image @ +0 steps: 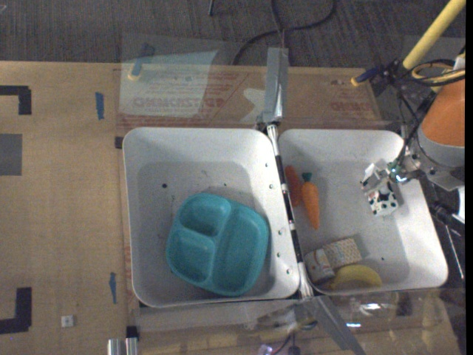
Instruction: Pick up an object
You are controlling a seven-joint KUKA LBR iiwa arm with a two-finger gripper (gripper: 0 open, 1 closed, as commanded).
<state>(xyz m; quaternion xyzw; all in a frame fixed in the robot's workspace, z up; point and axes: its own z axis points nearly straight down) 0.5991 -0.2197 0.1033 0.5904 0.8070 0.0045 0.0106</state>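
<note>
My gripper (pixel 380 191) hangs over the right bin (pixel 425 231), near its right wall, reaching in from the right. Its fingers are small and pale against the bin floor. An orange toy carrot (pixel 311 203) with a green top lies at the left of the right bin, beside a slim orange-red piece (pixel 293 183) against the divider. A yellow object (pixel 355 276) and a patterned packet (pixel 336 255) sit at the bin's front edge. All of these lie well to the left of or in front of the gripper.
A teal divided plate (pixel 217 243) lies in the left bin (pixel 148 198). A metal divider bar (pixel 275 87) runs between the bins. A sheet of clear plastic (pixel 177 80) rests on the cardboard behind the left bin. Cables and a yellow pole (pixel 436 24) stand at the back right.
</note>
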